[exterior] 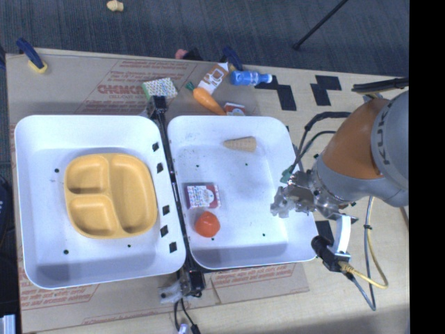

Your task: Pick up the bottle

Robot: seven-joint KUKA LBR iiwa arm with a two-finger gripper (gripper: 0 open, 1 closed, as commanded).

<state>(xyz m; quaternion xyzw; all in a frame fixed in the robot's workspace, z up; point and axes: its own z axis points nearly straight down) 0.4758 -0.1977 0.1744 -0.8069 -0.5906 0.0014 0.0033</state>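
bottle [249, 78] lay on table [306, 110] at upper centre, outside right bin [278, 249]; pincer [286, 202] at bin's right edge, state not discernible | risk: descent there would miss bottle, well apart

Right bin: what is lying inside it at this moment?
Inside the right bin: a cone, a red packet and a tomato. The gripper covers part of its right side.

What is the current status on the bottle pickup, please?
Gripper at right bin's right wall, finger state unclear. Blue bottle lying outside bins on the cardboard, untouched. Carrot and carton beside it; bin wall between.
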